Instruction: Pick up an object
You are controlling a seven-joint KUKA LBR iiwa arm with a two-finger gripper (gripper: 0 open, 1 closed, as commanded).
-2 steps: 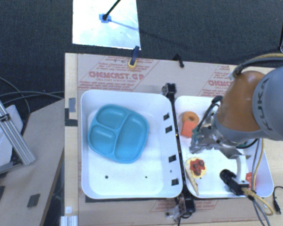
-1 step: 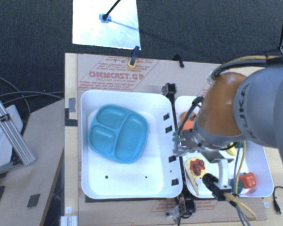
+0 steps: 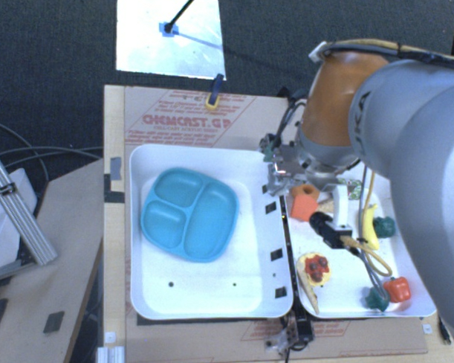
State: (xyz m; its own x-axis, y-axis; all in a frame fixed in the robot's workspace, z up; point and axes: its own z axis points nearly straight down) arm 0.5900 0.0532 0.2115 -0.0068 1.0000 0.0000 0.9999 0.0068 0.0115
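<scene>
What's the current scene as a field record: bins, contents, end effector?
left bin: blue divided plate
right bin: orange piece, pizza slice toy, yellow banana, red-orange toy
end effector: over the divider between the bins, near its far end, next to the orange piece
grasp: cannot tell
</scene>
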